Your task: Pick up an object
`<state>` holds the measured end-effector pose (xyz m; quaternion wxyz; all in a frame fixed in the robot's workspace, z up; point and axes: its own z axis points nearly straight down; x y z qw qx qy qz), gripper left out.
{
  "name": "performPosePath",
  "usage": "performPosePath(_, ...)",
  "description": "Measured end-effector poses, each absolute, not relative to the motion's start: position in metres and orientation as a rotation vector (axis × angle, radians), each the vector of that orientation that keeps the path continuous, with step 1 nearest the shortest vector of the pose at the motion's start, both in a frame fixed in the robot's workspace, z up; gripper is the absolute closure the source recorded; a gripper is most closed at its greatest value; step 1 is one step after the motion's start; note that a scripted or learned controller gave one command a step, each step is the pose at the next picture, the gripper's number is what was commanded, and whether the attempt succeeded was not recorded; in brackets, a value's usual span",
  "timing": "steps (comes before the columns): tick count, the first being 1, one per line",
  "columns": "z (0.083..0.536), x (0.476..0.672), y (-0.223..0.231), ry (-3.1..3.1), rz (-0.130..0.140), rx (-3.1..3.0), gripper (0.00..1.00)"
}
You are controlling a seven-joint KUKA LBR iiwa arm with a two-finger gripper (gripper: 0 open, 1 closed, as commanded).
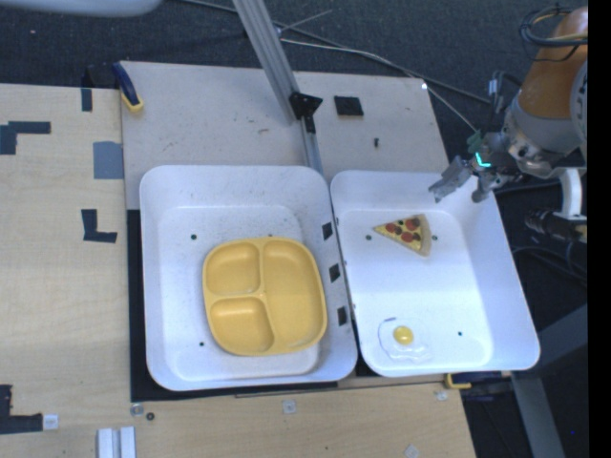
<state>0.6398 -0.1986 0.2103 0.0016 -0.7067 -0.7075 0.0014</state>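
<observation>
We are seeing a yellow divided plate (pixel 264 295) lying in the left bin (pixel 167 256), well apart from the pizza slice (pixel 406 233). A fried egg (pixel 402 339) is sitting nearer the camera in the right bin (pixel 496 284). The slice — a tan wedge dotted red — is resting flat. The gripper (pixel 463 181) is hovering just beyond it at the bin's far corner, jaws seemingly spread, pinching nothing.

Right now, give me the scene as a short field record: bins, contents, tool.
left bin: holds a yellow divided plate, three compartments
right bin: holds a pizza slice toy near the far side, a fried egg toy near the front edge
tool: over the right bin's far right corner, fingers spread, nothing between them
nearest item to tool: pizza slice toy
</observation>
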Motion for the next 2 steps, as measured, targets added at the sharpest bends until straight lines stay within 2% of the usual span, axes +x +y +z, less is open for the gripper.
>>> performPosePath(1,0.212,0.641,-0.199,-2.223,0.002,-2.219,0.00)
performPosePath(2,0.168,0.639,-0.197,-2.221,0.007,-2.217,0.00)
